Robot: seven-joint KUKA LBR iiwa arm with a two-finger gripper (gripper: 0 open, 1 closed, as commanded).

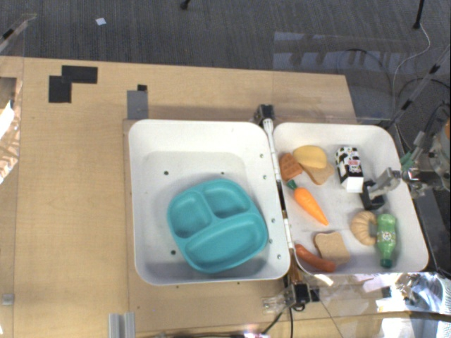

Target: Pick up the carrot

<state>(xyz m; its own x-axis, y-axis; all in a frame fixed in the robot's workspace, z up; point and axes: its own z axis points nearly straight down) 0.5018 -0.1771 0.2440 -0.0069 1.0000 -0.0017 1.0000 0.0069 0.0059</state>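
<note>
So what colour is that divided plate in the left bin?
Teal, a blue-green, all over the divided plate; the camera view from above shows it plainly.

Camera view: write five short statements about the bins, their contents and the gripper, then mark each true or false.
1. The orange toy carrot lies in the right white bin. True.
2. The teal plastic divided plate sits in the right bin. False: it sits in the left white bin.
3. The two-finger gripper is over the carrot. False: it is near the right bin's right side, apart from the carrot.
4. The green plastic bottle lies beside the round tan bread roll. True.
5. The carrot's green end points toward the divider between the bins. True.
</note>
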